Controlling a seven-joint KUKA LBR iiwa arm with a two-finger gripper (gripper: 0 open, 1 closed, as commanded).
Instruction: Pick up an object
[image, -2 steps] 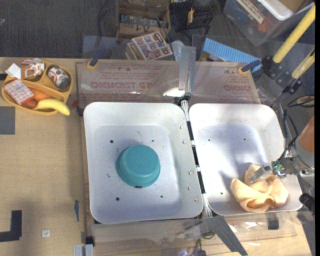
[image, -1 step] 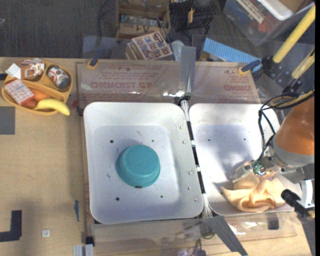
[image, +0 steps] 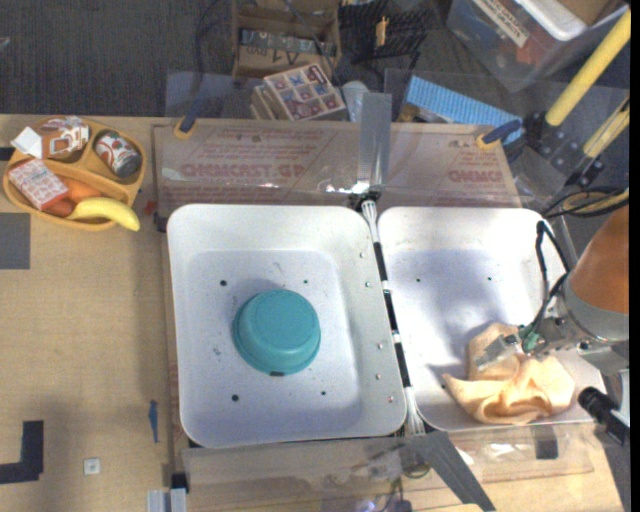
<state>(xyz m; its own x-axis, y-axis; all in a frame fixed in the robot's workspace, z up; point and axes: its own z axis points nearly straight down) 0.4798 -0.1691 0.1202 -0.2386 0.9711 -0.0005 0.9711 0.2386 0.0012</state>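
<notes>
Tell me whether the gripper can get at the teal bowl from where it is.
Probably yes. The teal bowl sits alone and uncovered in the left bin, while the gripper is low in the right bin at the yellow cloth.

Wooden bench (image: 90, 330), pale and bare across the nine o'clock side. Two shallow white bins side by side on it: left bin (image: 190, 300) at centre, right bin (image: 450, 240) toward three o'clock, rims touching. Yellow tray (image: 20, 190) of toy food at ten o'clock. Printed cardboard sheet (image: 260, 165) at twelve o'clock, behind the bins.
</notes>
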